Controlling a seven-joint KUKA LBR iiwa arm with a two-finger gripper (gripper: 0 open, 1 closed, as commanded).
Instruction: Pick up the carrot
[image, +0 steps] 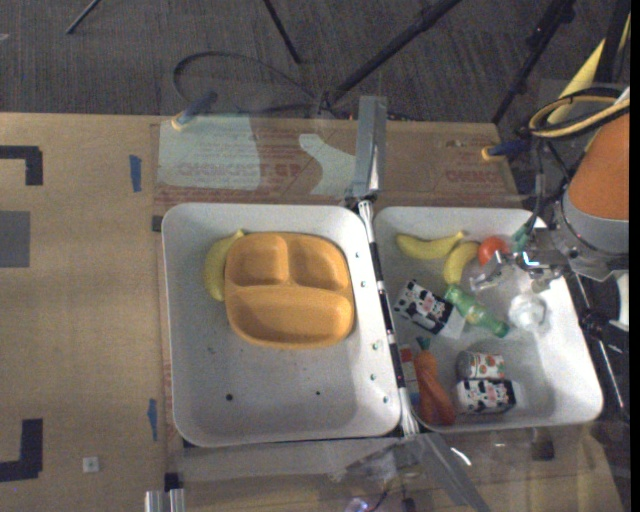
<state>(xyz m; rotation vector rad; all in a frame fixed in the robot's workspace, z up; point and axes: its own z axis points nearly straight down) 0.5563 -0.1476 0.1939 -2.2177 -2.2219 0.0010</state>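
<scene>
Down in the right bin (585, 385), the carrot (433, 385) lies against the left wall, near the front corner. Well apart, the hand (522, 262) hovers by the far side — possibly open, I cannot tell.

Two bins sit side by side on the desk (80, 330). In the left bin (190, 400) a divided tray (289, 288) lies toward the back, with a banana (214, 268) just beside its left edge. In the right bin (575, 370) the carrot (433, 385) lies at the front left corner, two small cartons (485, 382) just to its right, another carton (424, 306) and a bottle (476, 311) behind it, and two bananas (440, 250) at the back. The tool (515, 262) hangs over that bin's back right part.
</scene>
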